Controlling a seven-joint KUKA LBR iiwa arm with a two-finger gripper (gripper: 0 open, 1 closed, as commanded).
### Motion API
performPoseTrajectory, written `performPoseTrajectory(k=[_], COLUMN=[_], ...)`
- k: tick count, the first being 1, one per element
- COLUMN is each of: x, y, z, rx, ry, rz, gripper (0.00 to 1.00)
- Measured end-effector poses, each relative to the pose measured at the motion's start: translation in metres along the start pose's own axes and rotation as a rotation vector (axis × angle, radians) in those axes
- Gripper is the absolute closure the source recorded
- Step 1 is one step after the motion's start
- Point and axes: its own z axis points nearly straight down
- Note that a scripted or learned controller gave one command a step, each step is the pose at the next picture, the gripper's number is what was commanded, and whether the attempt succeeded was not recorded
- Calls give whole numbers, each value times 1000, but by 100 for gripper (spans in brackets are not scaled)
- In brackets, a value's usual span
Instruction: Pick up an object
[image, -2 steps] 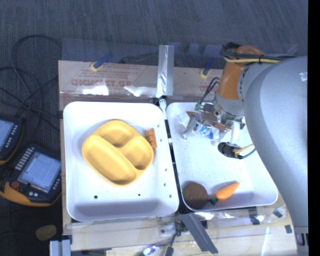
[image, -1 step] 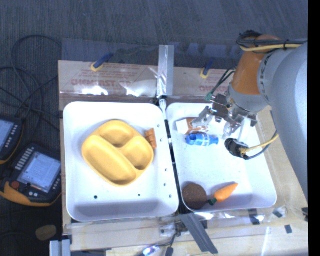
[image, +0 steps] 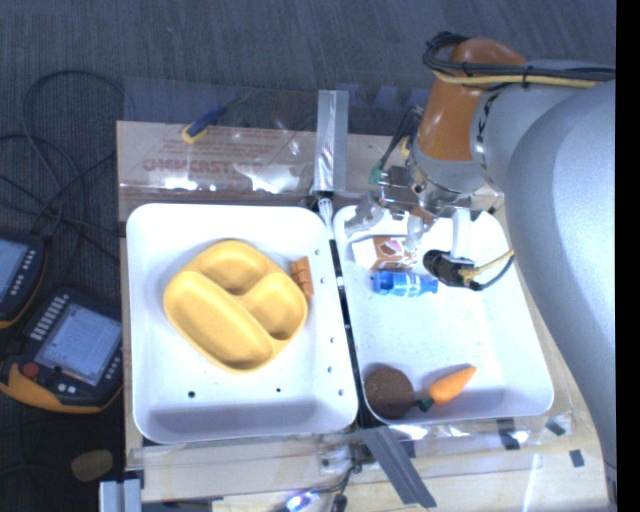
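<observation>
Camera view: two white bins are seen side by side on the bench. The left bin (image: 150, 400) is taken up largely by a big yellow lumpy dish (image: 235, 302), with a small orange piece (image: 301, 277) touching its right flank, close to the dividing wall. The right bin (image: 500, 390) carries a blue bottle (image: 405, 285) lying on its side in the far half, a small brown-and-white packet (image: 392, 252) just beyond it, a brown ball (image: 388, 388) at the near edge, and a toy carrot (image: 446, 384) just right of the ball, nearly touching it. The arm is reached in from the right, and the gripper (image: 412, 232) is hung over the far half of the right bin, above the packet and bottle. Whether it is spread or pressed together cannot be told; nothing is seen pinched. The step in hand is judged to be the descent onto a target, most likely the bottle or the packet. For a sound grasp, the bottle would best be straddled across its narrow width, centred on its body, and the packet kept out of the closing path. A black cable fitting (image: 447, 267) is noted just right of the bottle.
</observation>
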Motion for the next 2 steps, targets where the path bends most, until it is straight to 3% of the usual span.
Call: performPoseTrajectory(k=[1, 2], x=[-29, -70], y=[22, 6], z=[-1, 71], rx=[-2, -19], ry=[0, 3], rz=[-303, -288], gripper=[0, 0])
